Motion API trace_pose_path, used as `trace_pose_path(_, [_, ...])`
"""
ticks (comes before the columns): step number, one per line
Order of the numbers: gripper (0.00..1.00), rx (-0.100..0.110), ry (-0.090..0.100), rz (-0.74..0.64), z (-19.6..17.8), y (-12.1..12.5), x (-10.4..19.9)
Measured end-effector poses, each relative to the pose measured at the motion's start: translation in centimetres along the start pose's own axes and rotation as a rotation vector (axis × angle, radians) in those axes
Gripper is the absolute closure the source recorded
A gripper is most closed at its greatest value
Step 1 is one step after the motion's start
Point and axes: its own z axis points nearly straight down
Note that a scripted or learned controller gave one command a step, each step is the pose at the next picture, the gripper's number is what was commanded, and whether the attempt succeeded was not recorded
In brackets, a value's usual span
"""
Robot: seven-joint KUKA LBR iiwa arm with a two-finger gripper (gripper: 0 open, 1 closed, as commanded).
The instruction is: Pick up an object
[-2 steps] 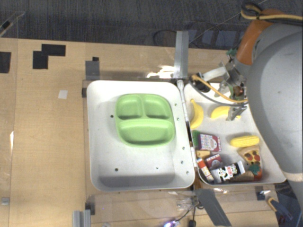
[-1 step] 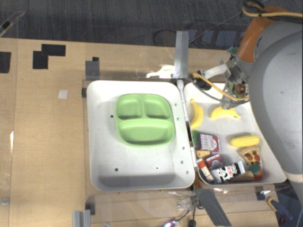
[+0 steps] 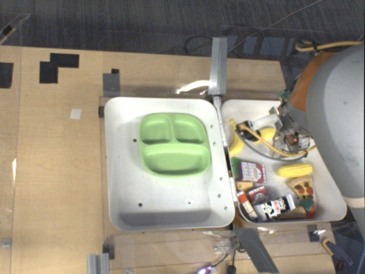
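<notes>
Your gripper point(image 3: 287, 136) sits low in the far part of the right bin point(image 3: 328, 178), among cables, just right of a yellow piece point(image 3: 266, 135); you cannot tell how its jaws stand, nor whether anything sits between them; a corn cob point(image 3: 294, 169) lies just nearer, a small card box point(image 3: 250, 170) to its left, more clutter along the near wall; in the left bin point(image 3: 122, 204) rests a green tray point(image 3: 173, 143).

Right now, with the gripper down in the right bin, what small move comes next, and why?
Probably a short straight lift to test the pick. The gripper sits low beside the yellow banana, amid crowded items, and I cannot tell whether it holds anything. The corn cob lies just below.
</notes>
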Motion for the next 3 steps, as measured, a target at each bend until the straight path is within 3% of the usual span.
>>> trace_pose_path(1, [1.0, -0.001, 0.003, -0.003, -6.1, 2.9, 2.1])
trace_pose_path(2, [1.0, -0.001, 0.001, -0.036, -1.0, 8.9, 2.2])
trace_pose_path(3, [1.0, 0.0, 0.003, -0.003, 2.2, 2.6, 5.7])
